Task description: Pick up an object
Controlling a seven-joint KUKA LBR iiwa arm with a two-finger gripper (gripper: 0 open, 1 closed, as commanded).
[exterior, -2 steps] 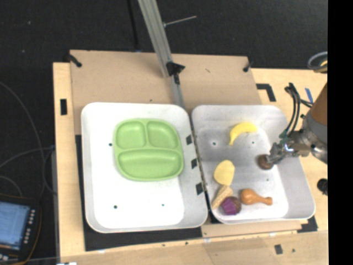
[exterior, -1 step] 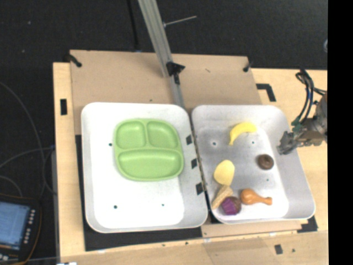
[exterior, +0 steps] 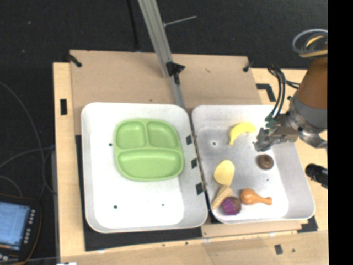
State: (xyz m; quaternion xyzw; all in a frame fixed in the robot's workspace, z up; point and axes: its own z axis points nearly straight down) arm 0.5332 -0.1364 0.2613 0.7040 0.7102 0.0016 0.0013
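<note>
The arm reaches in from the right, its pincer [exterior: 263, 142] poised over the right bin [exterior: 295, 203], between the yellow banana-shaped piece [exterior: 241, 131] and the small brown round piece [exterior: 265, 162]. Nothing sits between its tips, though how wide they stand is beyond telling (too small and dark). This looks like the approach step. Next it likely needs to centre over one piece, probably the brown one just below, and descend. The left bin [exterior: 99, 203] carries a green divided plate [exterior: 149, 149].

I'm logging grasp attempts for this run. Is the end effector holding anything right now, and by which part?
Nothing is held. The end effector hangs over the right bin, between the banana and the brown round piece.
</note>
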